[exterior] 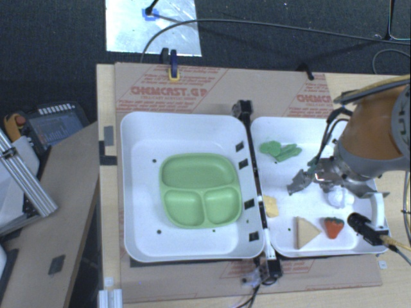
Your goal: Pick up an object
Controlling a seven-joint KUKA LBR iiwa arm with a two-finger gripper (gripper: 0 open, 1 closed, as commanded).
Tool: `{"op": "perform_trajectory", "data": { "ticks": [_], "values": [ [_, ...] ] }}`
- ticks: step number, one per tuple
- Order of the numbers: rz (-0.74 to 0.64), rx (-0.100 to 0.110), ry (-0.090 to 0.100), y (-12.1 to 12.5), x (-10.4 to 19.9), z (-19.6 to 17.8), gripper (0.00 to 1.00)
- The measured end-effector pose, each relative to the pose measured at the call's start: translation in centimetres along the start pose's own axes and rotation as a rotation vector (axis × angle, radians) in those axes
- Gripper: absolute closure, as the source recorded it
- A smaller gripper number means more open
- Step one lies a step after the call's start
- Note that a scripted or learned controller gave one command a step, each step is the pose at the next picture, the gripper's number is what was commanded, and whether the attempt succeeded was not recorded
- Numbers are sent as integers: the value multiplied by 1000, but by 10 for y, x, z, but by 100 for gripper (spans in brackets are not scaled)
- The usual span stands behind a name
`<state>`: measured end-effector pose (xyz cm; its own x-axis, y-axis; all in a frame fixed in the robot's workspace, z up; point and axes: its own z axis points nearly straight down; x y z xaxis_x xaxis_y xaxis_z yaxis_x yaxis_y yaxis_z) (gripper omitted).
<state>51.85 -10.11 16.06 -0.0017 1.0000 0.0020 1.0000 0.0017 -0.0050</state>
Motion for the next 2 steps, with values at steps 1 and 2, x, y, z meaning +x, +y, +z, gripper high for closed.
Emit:
{"op": "perform_trajectory", "data": {
  "ticks": [1, 2],
  "values": [
    [1, -3, -1, 8, -1, 45, 0],
    [1, -3, -1, 9, 0, 78, 0]
  ]
}}
